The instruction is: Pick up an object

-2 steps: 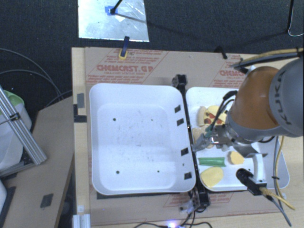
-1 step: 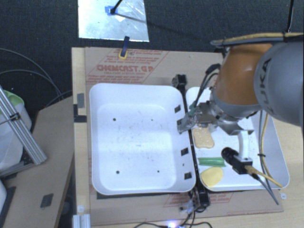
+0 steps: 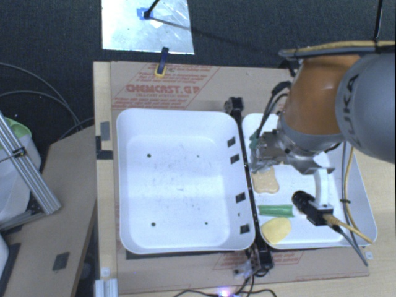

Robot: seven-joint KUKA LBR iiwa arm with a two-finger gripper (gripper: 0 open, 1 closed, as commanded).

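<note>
**Ops:** Where are you?

**Me:** My gripper hangs just behind the tan flat piece in the right bin. I cannot tell whether it is released or clenched.

**Ops:** Your plan?

**Me:** I judge a straight descent over the tan piece's middle is best, since it lies flat. The bin wall crowds its left. The green stick lies just in front of it, with the yellow oval farther in front. Bare floor shows to its right, so I'd withdraw that way.

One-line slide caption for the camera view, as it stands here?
Gripper over the right bin, close to a tan flat piece; a green stick and a yellow oval piece lie nearby.
</note>
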